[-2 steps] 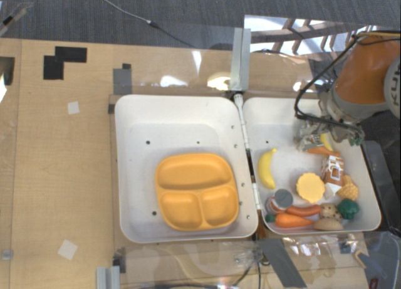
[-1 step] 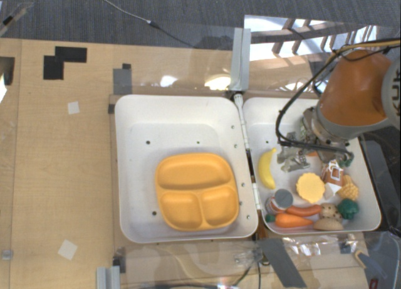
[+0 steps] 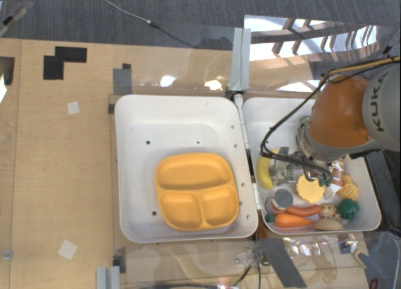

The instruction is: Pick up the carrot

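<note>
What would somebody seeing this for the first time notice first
Probably the yellow divided plate, alone in the left bin. Next, the arm's orange band looms over the right bin, with the claw low among toy food crowded at its near end, where the carrot lies beside a piece of broccoli.

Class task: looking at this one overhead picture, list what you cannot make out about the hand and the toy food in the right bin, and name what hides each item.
- The hand, camera view: the arm's orange band hangs over it, so its state is unclear.
- The carrot, camera view: it touches neighbouring toys, so its outline blurs.
- The right bin, camera view: the arm hides much of its floor.
- The small toys by the green piece, camera view: too small to name.
</note>
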Action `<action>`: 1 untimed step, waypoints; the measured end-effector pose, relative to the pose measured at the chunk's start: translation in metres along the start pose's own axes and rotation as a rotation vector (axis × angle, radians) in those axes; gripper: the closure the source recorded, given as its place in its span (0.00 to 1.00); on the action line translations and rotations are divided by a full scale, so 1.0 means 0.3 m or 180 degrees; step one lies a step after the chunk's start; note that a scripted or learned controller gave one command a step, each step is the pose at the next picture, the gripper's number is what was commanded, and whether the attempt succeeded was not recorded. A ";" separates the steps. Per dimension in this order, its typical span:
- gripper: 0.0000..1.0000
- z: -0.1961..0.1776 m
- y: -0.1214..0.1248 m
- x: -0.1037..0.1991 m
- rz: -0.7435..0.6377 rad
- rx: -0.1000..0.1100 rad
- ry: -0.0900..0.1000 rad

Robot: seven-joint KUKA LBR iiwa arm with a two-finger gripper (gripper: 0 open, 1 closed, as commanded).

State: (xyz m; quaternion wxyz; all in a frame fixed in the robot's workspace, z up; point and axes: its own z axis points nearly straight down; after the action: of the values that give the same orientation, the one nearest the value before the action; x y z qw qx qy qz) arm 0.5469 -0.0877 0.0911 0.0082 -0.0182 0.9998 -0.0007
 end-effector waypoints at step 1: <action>1.00 -0.002 0.011 0.019 0.0213 0.0007 -0.0024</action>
State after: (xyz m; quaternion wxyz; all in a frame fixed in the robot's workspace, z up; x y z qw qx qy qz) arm 0.5410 -0.0845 0.0916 0.0120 0.0152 0.9998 -0.0015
